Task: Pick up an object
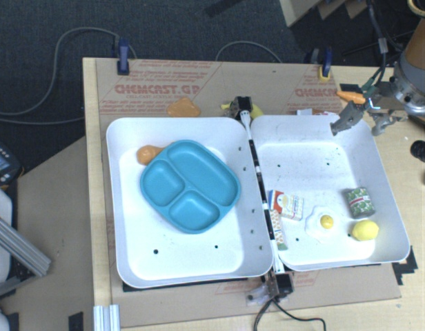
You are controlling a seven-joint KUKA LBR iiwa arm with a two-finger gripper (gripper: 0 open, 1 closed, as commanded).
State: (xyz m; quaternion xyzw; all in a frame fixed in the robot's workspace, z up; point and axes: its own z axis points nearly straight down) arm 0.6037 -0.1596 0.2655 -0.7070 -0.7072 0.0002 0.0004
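The right bin (302,150) holds several small items along its near side: a white packet with red print (287,205), a toy fried egg (323,223), a yellow lemon (365,230) and a green can (360,201). My gripper (359,123) hangs over the bin's far right corner, well away from these items. Its two grey fingers (343,120) are spread apart with nothing between them. The left bin (130,240) carries a blue divided plate (190,185), and an orange object (149,154) lies against the plate's far left edge.
On the bench behind the left bin lies an orange piece (183,107). A black and yellow clamp (241,105) sits at the far end of the seam between the bins. A narrow printed strip (277,234) lies along the right bin's left wall.
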